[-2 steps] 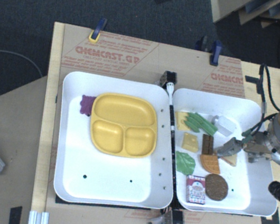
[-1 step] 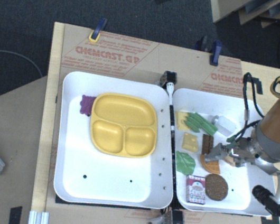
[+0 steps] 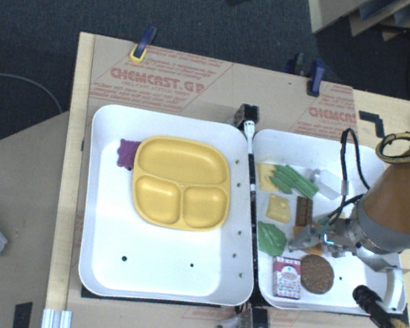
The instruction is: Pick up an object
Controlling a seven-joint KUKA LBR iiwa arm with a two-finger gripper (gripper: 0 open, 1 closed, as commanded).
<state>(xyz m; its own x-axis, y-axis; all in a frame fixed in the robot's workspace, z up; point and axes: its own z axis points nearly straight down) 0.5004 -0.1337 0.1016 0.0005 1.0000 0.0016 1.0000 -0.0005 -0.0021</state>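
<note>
High fixed camera, slanted downward over both bins (image 3: 100, 180) (arm (image 3: 402, 202) entering right), moderately distant

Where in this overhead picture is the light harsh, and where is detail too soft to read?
Camera view: bright, even light nearly washes out the left white plastic bin; the yellow divided plastic tray stays crisp; the pincer area is cluttered and soft.

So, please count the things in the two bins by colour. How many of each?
Yellow: 3, the divided tray and two small pieces
Green: 2
Purple: 1
Brown: 2
Red and white: 1
Total: 9
</note>
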